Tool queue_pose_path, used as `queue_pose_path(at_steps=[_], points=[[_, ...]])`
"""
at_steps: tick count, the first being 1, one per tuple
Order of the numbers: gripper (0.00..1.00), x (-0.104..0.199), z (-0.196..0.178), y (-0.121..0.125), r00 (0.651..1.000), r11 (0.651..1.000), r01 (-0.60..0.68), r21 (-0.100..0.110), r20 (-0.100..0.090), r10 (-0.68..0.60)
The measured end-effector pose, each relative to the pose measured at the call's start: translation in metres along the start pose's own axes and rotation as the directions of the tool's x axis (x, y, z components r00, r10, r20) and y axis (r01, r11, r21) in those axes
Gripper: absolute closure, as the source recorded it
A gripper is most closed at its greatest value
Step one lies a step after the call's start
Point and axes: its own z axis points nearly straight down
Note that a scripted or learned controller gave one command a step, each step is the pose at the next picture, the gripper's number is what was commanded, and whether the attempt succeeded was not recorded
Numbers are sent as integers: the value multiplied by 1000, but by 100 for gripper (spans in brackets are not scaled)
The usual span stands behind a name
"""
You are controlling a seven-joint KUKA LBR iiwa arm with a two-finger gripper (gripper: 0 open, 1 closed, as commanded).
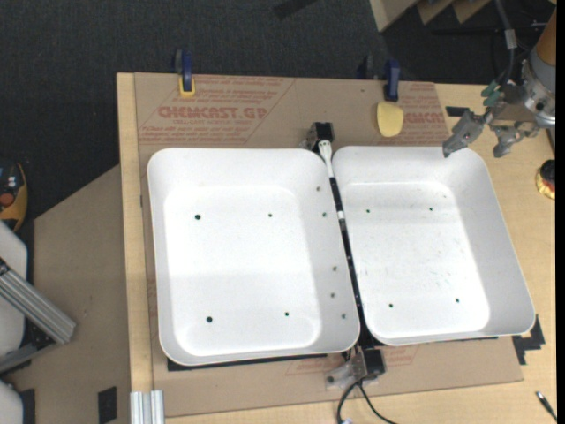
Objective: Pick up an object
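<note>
My gripper [484,138] hangs at the far right, just beyond the back right corner of the right bin [494,201]. Its two grey fingers [460,137] are spread apart, open, and nothing sits between them. A small pale yellow object [389,118] lies on the cardboard behind the right bin, to the left of the gripper and outside both bins. The left bin [168,237] and the right bin show only white floors with small dark dots.
Two blue clamps [184,67] [391,78] pin the cardboard sheet at its back edge. A black strip [340,228] runs between the bins, with a cable [357,374] at its front end. An orange object [548,180] sits at the right edge.
</note>
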Motion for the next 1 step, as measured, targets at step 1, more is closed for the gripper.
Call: queue_pose_path(at_steps=[1], points=[[100,0,-11,1,1000,1000,1,-3,1,-1]])
